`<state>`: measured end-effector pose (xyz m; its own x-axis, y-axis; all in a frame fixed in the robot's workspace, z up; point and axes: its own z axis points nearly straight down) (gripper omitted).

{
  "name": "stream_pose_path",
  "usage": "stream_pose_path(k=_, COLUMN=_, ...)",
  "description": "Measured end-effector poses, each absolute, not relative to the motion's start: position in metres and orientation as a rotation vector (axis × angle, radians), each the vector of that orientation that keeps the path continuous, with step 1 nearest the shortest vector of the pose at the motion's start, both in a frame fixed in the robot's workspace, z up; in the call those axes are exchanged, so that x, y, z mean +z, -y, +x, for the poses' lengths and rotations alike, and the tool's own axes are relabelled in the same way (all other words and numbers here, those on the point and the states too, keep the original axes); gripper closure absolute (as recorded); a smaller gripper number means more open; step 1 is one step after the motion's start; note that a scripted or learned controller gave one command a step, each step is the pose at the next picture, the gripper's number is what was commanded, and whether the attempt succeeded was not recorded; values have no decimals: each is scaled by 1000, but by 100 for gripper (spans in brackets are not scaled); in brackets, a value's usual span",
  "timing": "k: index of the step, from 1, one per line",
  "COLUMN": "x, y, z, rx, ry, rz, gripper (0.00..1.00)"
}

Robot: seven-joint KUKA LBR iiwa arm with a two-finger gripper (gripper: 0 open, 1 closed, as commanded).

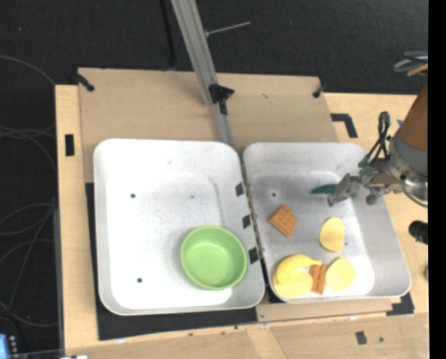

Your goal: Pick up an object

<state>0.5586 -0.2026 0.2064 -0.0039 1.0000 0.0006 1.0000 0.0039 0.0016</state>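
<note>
Two white bins sat side by side, no writing readable. Gripper (335, 191) hovered in the right bin (298, 163) at 2 o'clock, fingers' state unclear. Waffle (283, 220) lay near center; yellow pieces (332, 233) crowded 6 o'clock. Green bowl (213, 256) occupied the left bin (133, 170).

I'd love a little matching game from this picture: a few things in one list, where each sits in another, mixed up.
Things:
1. green bowl
2. waffle piece
3. gripper
4. metal pole

Places:
A. above the right bin's upper part
B. left bin, near its lower right corner
C. rising from the bench behind the bins
D. right bin, near its left wall

Pairs: 1-B, 2-D, 3-A, 4-C
</note>
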Motion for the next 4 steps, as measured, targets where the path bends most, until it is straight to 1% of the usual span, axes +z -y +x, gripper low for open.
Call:
stream_pose_path(k=1, x=206, y=203, z=559, rx=3, ry=-2225, rz=2217, gripper=0)
stream_pose_path(k=2, x=146, y=205, z=551, rx=-7, ry=-2223, rz=2223, gripper=0)
stream_pose_path(k=3, x=100, y=207, z=551, rx=-3, ry=-2219, rz=2221, gripper=0)
stream_pose_path(k=4, x=112, y=207, z=552, rx=3, ry=-2213, rz=2222, gripper=100)
